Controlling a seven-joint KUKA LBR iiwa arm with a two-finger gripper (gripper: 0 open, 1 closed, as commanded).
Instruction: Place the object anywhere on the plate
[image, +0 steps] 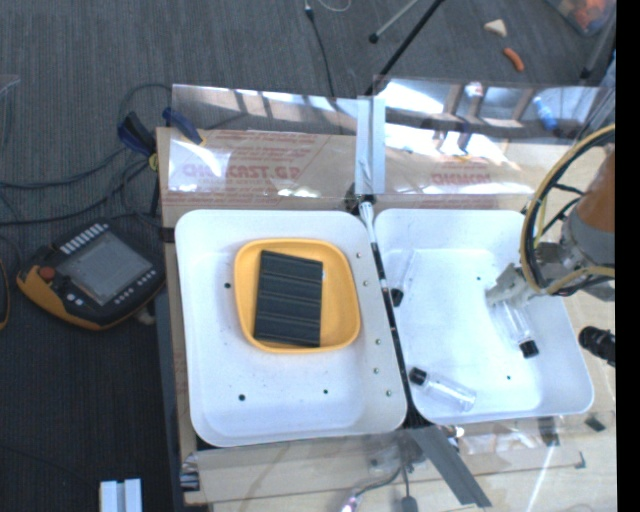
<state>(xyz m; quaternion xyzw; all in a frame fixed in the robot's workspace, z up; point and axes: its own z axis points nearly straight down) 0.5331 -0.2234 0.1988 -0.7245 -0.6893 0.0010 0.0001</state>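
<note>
A: Grey carpet, table with two shallow white bins (210, 400). Yellow square plate (345, 305) in left bin carries a dark ribbed slab (289, 297).

B: Object?

A: Clear plastic tube with black cap (440, 385), right bin, front. Probably light, stiff, slippery; grab mid-body. Gripper (512, 300) hovers up-right of it, apart, opening unclear.

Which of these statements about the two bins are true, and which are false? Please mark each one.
1. The yellow plate lies in the left bin. True.
2. The dark ribbed object lies on the plate. True.
3. The gripper is above the left bin. False: it is over the right bin.
4. A clear tube with a dark cap lies in the right bin. True.
5. The plate is blue. False: it is yellow.
</note>
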